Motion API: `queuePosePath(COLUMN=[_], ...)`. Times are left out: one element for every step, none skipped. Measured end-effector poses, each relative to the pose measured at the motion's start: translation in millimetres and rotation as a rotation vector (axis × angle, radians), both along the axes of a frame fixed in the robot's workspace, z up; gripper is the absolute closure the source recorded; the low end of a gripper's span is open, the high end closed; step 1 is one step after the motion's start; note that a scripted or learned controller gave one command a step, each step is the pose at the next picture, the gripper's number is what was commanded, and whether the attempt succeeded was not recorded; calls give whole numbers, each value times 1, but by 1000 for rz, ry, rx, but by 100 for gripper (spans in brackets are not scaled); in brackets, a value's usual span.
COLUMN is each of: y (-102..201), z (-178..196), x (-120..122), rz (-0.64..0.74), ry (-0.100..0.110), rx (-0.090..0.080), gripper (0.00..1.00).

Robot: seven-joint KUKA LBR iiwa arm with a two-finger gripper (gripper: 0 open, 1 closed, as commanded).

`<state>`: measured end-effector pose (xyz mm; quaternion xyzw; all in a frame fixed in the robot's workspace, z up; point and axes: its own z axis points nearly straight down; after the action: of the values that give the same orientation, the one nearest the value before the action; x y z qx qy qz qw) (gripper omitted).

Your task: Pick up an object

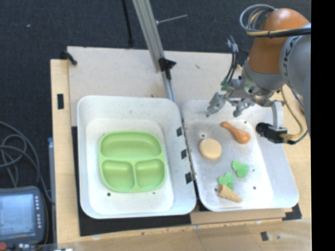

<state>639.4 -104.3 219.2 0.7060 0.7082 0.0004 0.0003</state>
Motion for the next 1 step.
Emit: queuePosePath(y=[0], z=[0], x=[0], rz=[0], ry=[0], rx=[0], gripper=[0])
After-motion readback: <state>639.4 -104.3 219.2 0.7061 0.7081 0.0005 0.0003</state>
